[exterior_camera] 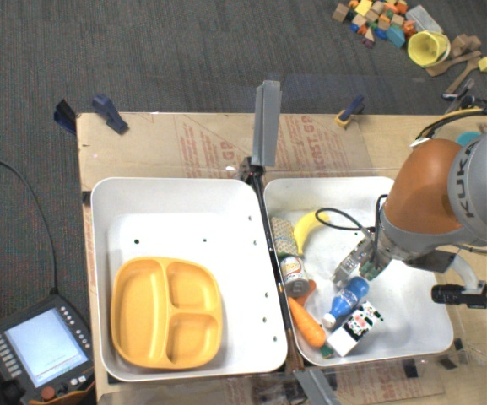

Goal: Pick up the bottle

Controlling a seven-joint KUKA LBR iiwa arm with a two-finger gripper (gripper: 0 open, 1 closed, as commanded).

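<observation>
A small blue bottle with a white cap lies on its side in the right bin, cap pointing to the lower left. My gripper hangs just above the bottle's upper right end, close to it or touching it. The bottle rests on the bin floor between a carrot and a black-and-white carton. The grey arm with its orange band reaches in from the right over the bin.
A banana, a corn cob, a small can and a carrot lie left of the bottle. The carton touches its lower side. A yellow divided plate sits in the left bin.
</observation>
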